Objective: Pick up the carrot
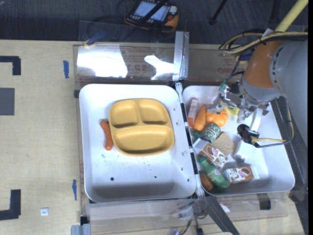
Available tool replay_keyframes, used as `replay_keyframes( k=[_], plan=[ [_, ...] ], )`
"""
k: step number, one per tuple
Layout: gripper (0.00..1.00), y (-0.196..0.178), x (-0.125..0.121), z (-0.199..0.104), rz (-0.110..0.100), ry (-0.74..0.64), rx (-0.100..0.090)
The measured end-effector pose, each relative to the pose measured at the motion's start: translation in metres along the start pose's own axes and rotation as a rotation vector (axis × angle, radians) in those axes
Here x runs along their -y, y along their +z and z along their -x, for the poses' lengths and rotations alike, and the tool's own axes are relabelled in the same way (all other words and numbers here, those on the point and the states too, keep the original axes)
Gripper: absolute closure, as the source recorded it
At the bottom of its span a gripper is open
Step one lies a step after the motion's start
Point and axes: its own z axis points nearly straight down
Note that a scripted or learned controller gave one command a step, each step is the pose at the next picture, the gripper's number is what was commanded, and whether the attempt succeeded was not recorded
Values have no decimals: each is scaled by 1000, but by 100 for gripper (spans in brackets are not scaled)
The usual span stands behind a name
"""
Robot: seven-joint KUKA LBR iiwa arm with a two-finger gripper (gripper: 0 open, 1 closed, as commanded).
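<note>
The carrot (200, 117) lies in the right bin (279, 173), wedged among a can (211, 131) and cartons, so the gripper (226, 103), its state impossible to tell, could grab a neighbour or slip off.

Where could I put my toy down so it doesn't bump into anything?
In the left bin, the bare white floor in front of the yellow tray is free. The hot dog lies at the tray's left side. The right bin is crowded along its left side, around the carrot, with the gripper above it.
</note>
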Motion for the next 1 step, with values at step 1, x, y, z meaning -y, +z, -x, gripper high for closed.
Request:
replay_keyframes(
  k=[1],
  plan=[
    [0,0,-15,11,3,-116,-3]
  ],
)
